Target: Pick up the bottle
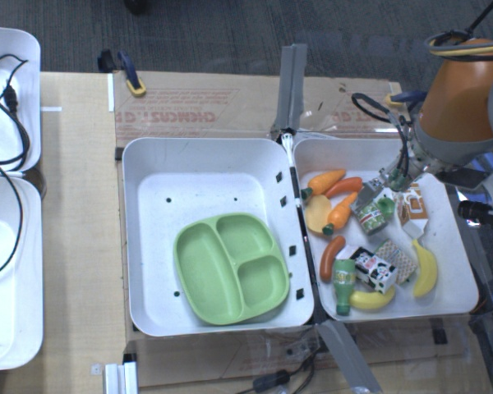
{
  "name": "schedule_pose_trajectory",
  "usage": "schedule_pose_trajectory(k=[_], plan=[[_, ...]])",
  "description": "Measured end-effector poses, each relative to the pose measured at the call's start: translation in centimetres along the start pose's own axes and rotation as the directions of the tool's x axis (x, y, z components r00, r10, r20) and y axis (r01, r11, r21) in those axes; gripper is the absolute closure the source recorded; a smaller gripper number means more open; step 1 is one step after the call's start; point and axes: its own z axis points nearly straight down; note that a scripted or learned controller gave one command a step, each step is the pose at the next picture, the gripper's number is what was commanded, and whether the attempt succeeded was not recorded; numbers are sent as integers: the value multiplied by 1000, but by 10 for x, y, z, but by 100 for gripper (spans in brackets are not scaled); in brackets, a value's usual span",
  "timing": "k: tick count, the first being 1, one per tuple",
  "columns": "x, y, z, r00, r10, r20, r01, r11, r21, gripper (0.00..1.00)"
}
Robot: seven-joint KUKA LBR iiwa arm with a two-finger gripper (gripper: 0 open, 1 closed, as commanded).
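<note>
The bottle (343,283) is small and green. It lies in the right bin (456,220) near the front left corner, between a red sausage (331,255) and a yellow banana (370,300). My gripper (392,178) hangs low over the bin's back middle, just above a silver and green packet (371,209). It is well behind the bottle and to its right, apart from it. The orange band of the arm (460,97) rises above it at the right.
Three carrots (343,189) and a yellow piece (316,216) lie at the right bin's back left. A cow-print box (374,269), a checkered packet (397,259), a second banana (426,269) and an orange-white packet (412,208) crowd its middle. A green divided plate (230,267) sits in the left bin (148,220).
</note>
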Motion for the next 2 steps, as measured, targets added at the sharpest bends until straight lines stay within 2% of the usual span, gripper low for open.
schedule_pose_trajectory(k=[1, 2], plan=[[-6, -27, 12, 931, -364, 0, 364, 931, -1, 0], [-65, 13, 85, 844, -536, 4, 536, 844, -3, 0]])
